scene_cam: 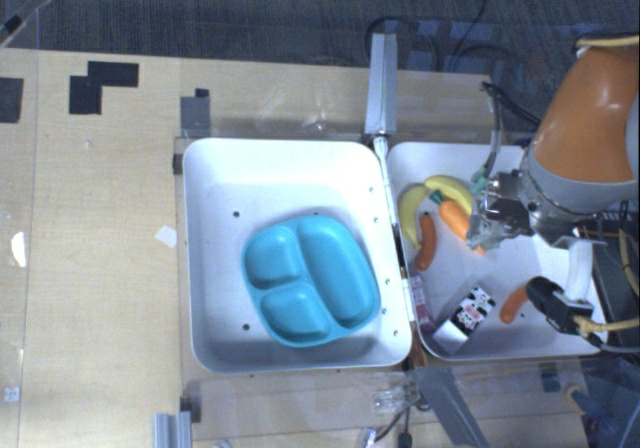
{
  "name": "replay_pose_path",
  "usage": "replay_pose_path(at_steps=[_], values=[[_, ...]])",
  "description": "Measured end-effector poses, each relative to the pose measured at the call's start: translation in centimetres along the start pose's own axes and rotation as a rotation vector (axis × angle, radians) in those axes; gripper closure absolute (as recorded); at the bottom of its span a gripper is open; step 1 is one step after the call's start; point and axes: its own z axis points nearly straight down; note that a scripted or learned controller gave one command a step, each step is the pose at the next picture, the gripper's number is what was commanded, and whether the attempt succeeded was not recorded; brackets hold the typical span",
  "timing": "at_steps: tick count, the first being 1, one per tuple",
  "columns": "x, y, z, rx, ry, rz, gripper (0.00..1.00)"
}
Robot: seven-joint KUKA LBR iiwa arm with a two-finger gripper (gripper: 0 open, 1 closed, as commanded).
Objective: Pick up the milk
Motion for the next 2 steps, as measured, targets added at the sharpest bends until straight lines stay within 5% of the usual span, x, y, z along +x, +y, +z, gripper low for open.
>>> replay_pose_path(at_steps=[1, 2], values=[[-1.0, 0.3, 8.8, 0.002, 0.0, 0.123, 1.0], [-4.4, 0.2, -7.0, -0.005, 0.0, 0.16, 1.0]])
